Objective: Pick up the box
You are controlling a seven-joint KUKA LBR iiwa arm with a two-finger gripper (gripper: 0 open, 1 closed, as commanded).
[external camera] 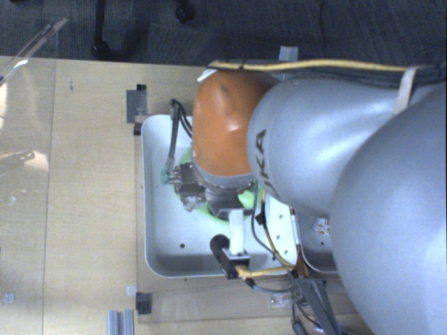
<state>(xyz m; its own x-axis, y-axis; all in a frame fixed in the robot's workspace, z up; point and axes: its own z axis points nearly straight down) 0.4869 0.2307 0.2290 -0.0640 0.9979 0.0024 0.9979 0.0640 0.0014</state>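
The arm's orange band (pixel 222 128) and grey wrist hang over the left white bin (pixel 157 208) and hide most of its floor. My gripper (pixel 218 204) points down into the middle of this bin, seen from above its metal mount. Bright green patches of an object (pixel 246 199) peek out under the wrist, on its right and upper left sides. The object's shape is hidden, so I cannot tell whether it is the box. A white and black part (pixel 234 246) sticks out below the wrist toward the bin's front wall.
A corner of the right bin (pixel 318 260) shows under the grey arm link. Cables (pixel 269 274) trail over the left bin's front rim. Metal clamps (pixel 137 103) sit at the bin's corners. Bare wooden bench (pixel 84 201) lies to the left.
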